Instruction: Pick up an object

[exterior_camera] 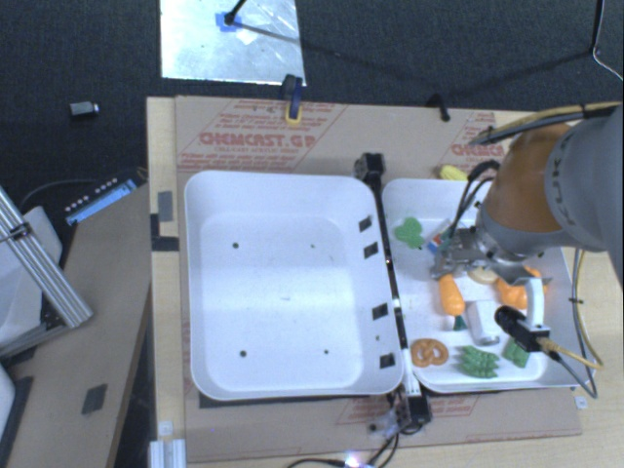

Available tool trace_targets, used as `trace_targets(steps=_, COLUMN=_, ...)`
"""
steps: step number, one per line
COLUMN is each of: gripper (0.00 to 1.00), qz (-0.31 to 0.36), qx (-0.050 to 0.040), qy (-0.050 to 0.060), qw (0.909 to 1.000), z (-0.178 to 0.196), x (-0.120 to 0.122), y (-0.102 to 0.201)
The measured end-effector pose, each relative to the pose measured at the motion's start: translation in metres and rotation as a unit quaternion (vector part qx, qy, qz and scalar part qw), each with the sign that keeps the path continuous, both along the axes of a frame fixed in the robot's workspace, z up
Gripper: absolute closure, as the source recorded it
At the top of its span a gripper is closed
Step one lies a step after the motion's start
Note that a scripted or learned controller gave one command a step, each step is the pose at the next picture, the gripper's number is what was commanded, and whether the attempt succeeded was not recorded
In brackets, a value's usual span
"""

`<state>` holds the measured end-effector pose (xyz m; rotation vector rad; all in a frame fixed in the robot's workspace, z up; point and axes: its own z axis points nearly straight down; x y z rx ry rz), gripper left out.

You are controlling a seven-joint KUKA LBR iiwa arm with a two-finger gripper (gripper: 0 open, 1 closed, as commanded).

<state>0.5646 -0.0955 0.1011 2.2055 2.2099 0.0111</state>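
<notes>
Cardboard-covered bench (244,130) with two white bins side by side: left bin (283,281), right bin (409,198).

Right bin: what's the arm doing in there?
The arm reaches into the right bin, with its claw low over the toys, just above an orange piece. Nothing is seen held. A green piece, a pretzel and a dark green toy lie around it. The left bin is alongside.
</notes>
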Motion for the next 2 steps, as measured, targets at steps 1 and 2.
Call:
trace_targets(steps=1, gripper=1.00, qz=0.002, qx=0.0037, qy=0.007, qw=1.0000, z=-0.016, x=0.009, y=0.013)
trace_targets(steps=2, gripper=1.00, qz=0.005, qx=0.0045, qy=0.001, qw=1.0000, z=0.091, x=0.085, y=0.065)
